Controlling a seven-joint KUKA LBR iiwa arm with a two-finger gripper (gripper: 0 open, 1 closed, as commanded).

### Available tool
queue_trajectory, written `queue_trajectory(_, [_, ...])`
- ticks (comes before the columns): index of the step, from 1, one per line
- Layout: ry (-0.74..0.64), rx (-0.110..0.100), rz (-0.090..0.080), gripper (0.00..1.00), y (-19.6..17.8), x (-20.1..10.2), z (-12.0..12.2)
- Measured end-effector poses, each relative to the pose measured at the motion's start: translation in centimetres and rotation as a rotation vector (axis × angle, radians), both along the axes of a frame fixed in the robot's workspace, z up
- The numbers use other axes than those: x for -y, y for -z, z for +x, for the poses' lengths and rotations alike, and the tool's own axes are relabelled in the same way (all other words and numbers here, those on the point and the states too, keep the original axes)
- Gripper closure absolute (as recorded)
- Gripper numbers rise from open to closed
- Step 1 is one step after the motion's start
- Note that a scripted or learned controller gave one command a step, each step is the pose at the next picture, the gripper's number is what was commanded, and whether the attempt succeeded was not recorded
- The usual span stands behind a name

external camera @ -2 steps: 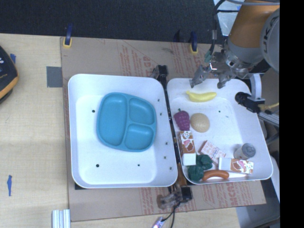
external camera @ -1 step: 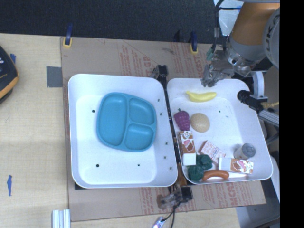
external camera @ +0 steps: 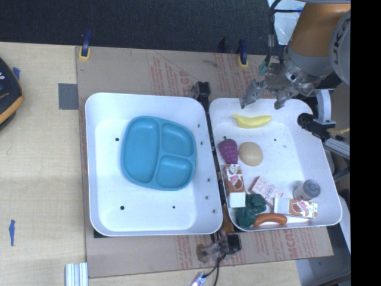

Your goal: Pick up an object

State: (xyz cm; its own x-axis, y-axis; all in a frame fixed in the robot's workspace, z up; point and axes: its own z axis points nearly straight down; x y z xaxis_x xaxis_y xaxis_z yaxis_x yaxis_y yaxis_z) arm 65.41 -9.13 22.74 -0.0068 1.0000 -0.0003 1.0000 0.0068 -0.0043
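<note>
My gripper [external camera: 262,103] hangs over the far edge of the right bin [external camera: 315,159], fingers spread open with nothing between them. Just below it lies a yellow banana [external camera: 252,120]. Farther toward the front sit a purple grape bunch [external camera: 228,150] and a tan bread roll [external camera: 250,153]. Along the near side lie a small brown-and-white carton [external camera: 234,178], a pink packet [external camera: 265,189], a grey can [external camera: 308,189], a green broccoli [external camera: 251,208], a sausage [external camera: 269,220] and a flat box [external camera: 303,208].
The left bin [external camera: 107,213] holds a blue divided plate [external camera: 158,152]. Both bins rest on a cardboard sheet [external camera: 143,70] clamped to the wooden bench. A black and yellow device [external camera: 7,91] lies at the far left edge.
</note>
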Motion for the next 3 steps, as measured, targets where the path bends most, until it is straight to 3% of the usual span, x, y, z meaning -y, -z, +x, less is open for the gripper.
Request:
queue_trajectory(1, [0.001,-0.001,-0.001,0.00,3.6,-2.4,0.2])
queue_trajectory(2, [0.002,-0.001,-0.001,0.00,3.4,-6.0,-8.1])
queue_trajectory(3, [0.005,0.001,0.000,0.00,3.5,-3.5,-3.9])
